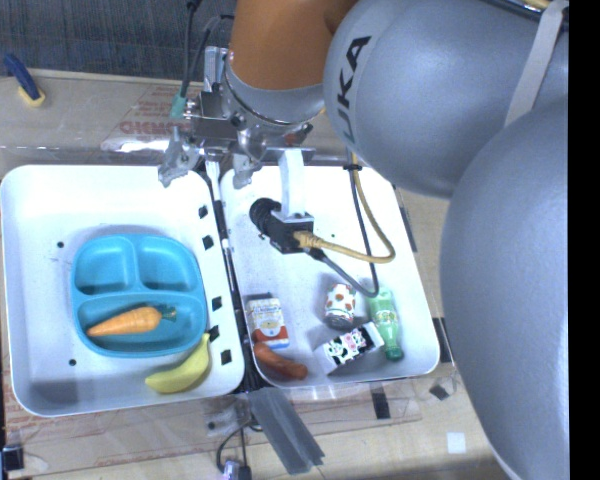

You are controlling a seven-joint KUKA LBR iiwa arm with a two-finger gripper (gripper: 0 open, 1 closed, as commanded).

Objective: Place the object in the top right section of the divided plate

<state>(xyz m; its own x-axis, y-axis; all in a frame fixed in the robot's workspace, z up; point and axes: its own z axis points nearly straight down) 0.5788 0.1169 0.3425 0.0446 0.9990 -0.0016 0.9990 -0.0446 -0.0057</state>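
Lying on plate (140, 268) (bottom section), carrot (126, 321) well below jaws (208, 168)

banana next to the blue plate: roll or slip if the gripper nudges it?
The banana is curved and lies flat, so it would probably pivot rather than roll. Its skin looks smooth, so maybe slippery. It touches the plate rim, which may block a push.

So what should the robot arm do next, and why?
Probably swing over the right bin and come down on one toy there, perhaps the green bottle. The gripper sits at the bins' far edge with nothing between its fingers, and the blue plate's top right section awaits.
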